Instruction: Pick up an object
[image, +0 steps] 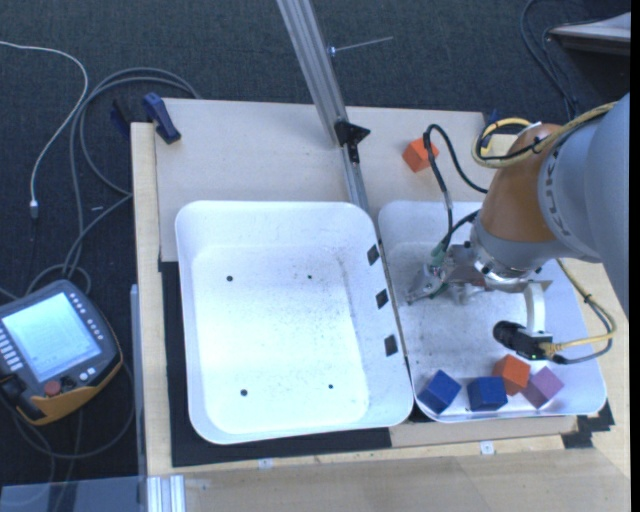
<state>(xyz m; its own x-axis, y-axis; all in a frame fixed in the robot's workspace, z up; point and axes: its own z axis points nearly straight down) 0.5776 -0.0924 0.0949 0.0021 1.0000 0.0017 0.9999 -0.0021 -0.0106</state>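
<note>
Four blocks sat bunched along the near edge of the right bin: two blue ones, a blue block nearest the divider side and a second blue block just beside it, then one orange block and one purple block toward the bin's near right corner, those last two pretty much touching. A fifth piece, an orange cube, lay outside both bins on the bench near its far edge. The gripper hung over the middle of the right bin, well apart from the block cluster, with nothing visible between its parts; honestly couldn't tell if it was spread or closed from this angle. The arm's wrist took up most of the right bin's far half, so free room there was tight, mostly a strip along the divider side. The left bin had loads of open floor. One handheld pendant sat on the floor off the bench's left edge, and one blue clamp gripped the bench's far left corner.
</note>
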